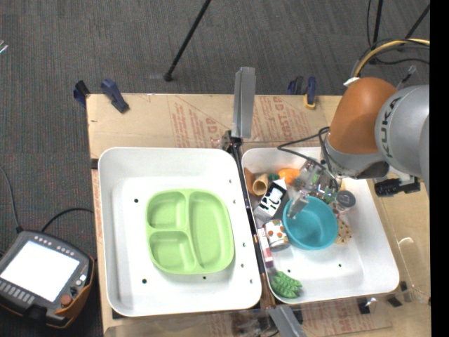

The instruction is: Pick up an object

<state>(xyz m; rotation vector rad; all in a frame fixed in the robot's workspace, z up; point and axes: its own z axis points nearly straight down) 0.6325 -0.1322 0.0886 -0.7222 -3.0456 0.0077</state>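
We see the gripper (306, 190) low in the right bin (365, 262), just above the far rim of the teal bowl (311, 225) — whether its jaws are wide or closed we cannot tell. Around the bowl lie an orange piece (287, 175), a tan cup (255, 182) and a green leafy toy (286, 284). The left bin (119, 188) holds a green divided plate (190, 231).

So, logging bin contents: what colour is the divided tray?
Light green divided tray, clearest in the camera view.

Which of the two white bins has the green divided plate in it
The left bin. The green divided plate lies in it; the right bin holds the blue bowl and small items.
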